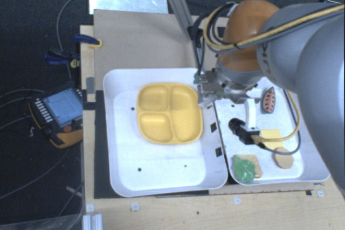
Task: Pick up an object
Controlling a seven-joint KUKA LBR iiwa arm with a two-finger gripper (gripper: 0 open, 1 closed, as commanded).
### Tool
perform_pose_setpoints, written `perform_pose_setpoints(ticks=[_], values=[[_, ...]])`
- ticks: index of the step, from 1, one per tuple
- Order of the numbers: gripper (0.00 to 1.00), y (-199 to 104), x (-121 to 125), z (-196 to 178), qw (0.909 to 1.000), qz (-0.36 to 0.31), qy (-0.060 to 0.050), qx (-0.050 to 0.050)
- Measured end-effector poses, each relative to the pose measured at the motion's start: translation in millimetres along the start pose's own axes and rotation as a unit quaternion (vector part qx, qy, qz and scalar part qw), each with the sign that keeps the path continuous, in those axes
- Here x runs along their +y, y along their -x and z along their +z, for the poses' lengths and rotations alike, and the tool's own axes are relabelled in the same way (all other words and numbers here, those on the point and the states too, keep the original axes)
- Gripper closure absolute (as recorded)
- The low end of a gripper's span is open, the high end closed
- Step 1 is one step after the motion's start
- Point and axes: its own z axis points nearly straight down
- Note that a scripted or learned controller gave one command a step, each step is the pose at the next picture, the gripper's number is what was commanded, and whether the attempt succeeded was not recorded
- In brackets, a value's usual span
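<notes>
— Where is the arm?
— The arm (307, 46) enters from the right, grey and bulky, crossing the upper right of the view.
— And the wrist?
— The orange band (249, 35) sits above it, cables looped around. The gripper (207, 95) hangs below, pointing down and leftward.
</notes>
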Motion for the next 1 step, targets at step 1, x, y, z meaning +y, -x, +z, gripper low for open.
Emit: perform_pose_setpoints(ticks=[1], values=[[1.00,-49.7,-16.3,1.0,1.0000,-0.001,0.000,0.000]])
